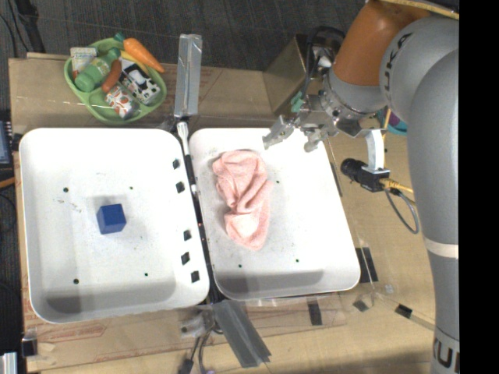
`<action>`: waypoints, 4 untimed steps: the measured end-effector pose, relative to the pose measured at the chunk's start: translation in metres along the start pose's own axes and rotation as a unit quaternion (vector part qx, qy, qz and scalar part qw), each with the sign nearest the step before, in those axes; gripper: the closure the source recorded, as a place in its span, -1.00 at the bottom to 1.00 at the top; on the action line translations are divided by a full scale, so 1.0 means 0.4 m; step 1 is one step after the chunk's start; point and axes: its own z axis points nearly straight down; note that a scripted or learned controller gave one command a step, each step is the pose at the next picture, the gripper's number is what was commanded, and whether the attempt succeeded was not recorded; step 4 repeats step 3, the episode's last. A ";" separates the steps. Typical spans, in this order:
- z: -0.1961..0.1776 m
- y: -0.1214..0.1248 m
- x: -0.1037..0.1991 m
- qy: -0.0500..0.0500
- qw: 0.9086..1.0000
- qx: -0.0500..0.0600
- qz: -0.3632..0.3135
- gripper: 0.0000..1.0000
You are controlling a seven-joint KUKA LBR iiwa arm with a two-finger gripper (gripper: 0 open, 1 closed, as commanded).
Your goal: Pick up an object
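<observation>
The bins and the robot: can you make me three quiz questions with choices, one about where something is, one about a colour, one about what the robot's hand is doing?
1. Where is the pink cloth?
A. right bin
B. left bin
C. green bowl

2. What colour is the block?
A. red
B. blue
C. yellow

3. What is the gripper doing?
A. holding the cloth
B. holding the block
C. open, holding nothing

Answers: 1 A, the cloth lies crumpled in the right bin. 2 B, the block in the left bin is blue. 3 C, the fingers are spread by the bin's far edge, nothing between them.
</observation>
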 end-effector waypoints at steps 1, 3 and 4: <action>0.365 -0.030 0.071 -0.001 0.996 -0.004 -0.084 -1.00; 0.010 0.058 0.191 -0.001 0.975 -0.003 -0.222 1.00; 0.010 0.058 0.191 -0.001 0.975 -0.003 -0.222 1.00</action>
